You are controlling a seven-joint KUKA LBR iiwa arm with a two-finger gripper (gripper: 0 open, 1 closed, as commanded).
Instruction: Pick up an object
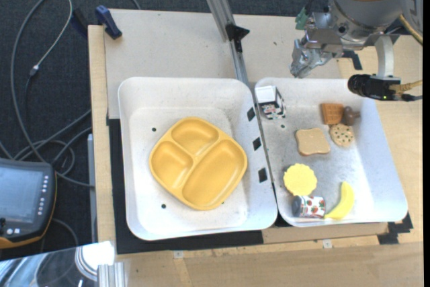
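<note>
The gripper (304, 62) hangs above the far rim of the right bin (393, 175), over the table (168, 44); whether it is clenched or released I cannot tell, and nothing shows between its tips. In that bin, taking the toast (313, 142) as landmark: a cookie (342, 136) lies just right of it, a brown block (331, 113) beyond the cookie, a yellow disc (299, 179) nearer the camera, and a can (308, 206) on its side past the disc. The banana (342, 201) lies right of the can, its long axis running from near-left to far-right. A yellow tray (198, 162) sits in the left bin (134, 144).
</note>
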